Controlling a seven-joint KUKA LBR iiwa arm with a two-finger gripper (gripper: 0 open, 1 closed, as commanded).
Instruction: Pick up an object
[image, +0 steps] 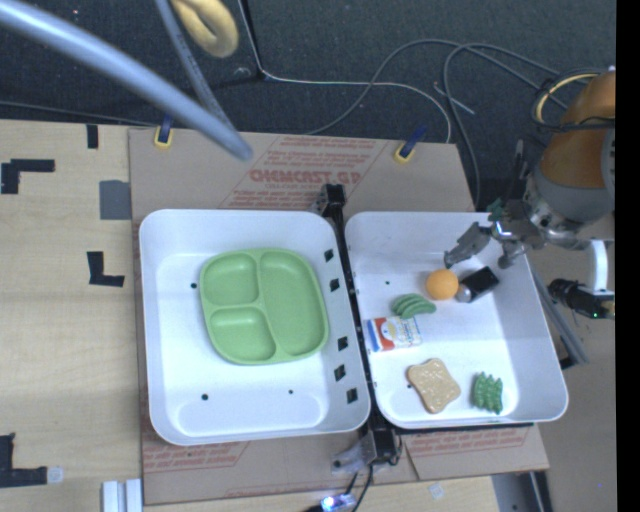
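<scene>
camera view: two white bins side by side on a sheet of cardboard (300, 165) over a wooden bench. left bin (165, 330) with a green divided plate (264, 305) lying flat in its middle. right bin (520, 330) with five small things: an orange ball (442, 285) near the upper middle, a green leafy piece (413, 306) just beside and below it, a small red, white and blue carton (394, 333) next to the leafy piece toward the divider, a slice of toast (434, 385) nearer the front edge, and a small dark green toy (488, 392) to the right of the toast. grey arm with orange band (583, 130) reaching in from the right, above the far right corner of the right bin. gripper (473, 267) angled down toward the orange ball, fingers spread apart with nothing between them; dark fingertip (479, 283) just beside the ball on its right, contact too close to tell. other finger (464, 245) above the ball and clear of it. ball resting on the bin floor.
</scene>
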